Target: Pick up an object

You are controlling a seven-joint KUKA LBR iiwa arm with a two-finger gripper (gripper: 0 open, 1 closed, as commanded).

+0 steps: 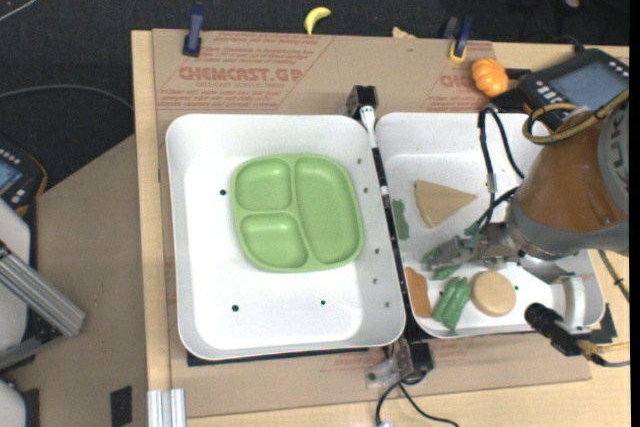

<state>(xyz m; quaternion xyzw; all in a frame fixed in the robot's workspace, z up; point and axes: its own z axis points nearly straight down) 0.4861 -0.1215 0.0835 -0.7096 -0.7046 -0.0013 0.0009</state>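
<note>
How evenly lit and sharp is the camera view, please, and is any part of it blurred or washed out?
Camera view: lighting even and soft; the left bin is bright white but keeps its rim detail; the green tray is crisp; the arm looks soft and blurred at the right; the floor at the top is dark.

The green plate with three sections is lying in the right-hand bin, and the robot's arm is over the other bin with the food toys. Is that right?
Not quite. The camera view shows the green plate lying in the left bin, not the right one. The rest holds: the arm is over the other bin, the right one, where the food toys such as the tan wedge and the round tan piece lie.
</note>
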